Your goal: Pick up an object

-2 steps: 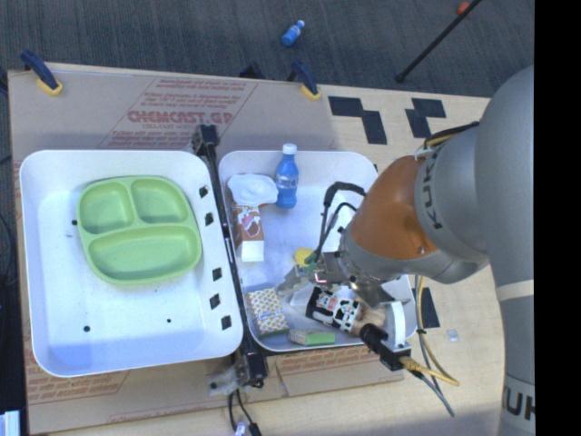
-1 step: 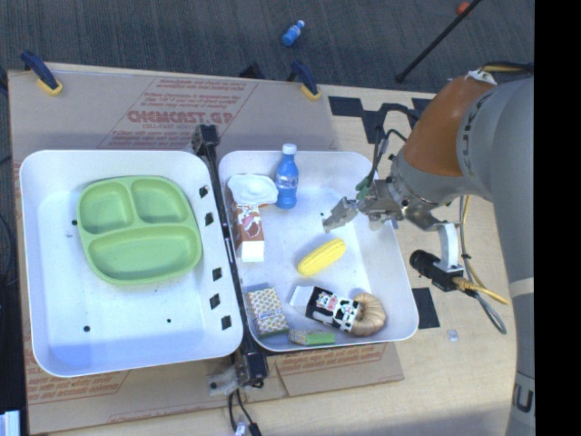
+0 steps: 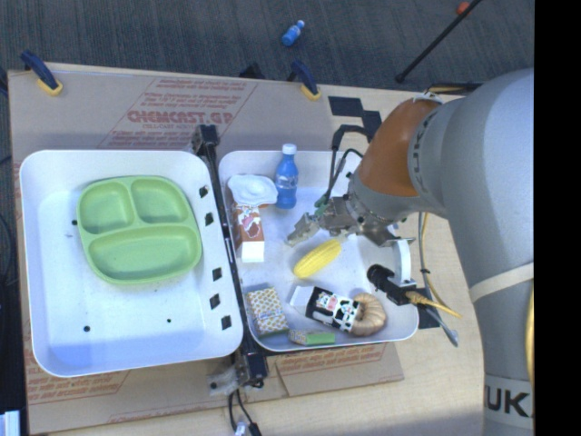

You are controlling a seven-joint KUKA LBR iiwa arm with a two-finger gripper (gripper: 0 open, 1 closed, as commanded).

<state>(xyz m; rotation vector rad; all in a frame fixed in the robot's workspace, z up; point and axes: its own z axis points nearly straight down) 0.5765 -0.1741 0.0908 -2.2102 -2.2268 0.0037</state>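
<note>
My gripper [image 3: 318,230] hangs over the middle of the right bin [image 3: 404,330], reaching in from the right below the orange wrist band. Directly under and just in front of it lies a yellow corn cob [image 3: 318,258], tilted on the bin floor. I cannot tell whether the gripper touches the cob. A blue bottle [image 3: 286,178] stands upright at the back of the bin, just left of the gripper. A brown and red carton [image 3: 250,225] lies along the bin's left wall, with a white crumpled piece [image 3: 251,189] behind it.
At the right bin's front lie a patterned box [image 3: 265,309], a black-and-white toy [image 3: 331,309], a brown bun [image 3: 368,316] and a green stick [image 3: 313,338]. The left bin [image 3: 45,334] bears a green divided plate [image 3: 139,228]. Blue clamps hold the cardboard's back edge.
</note>
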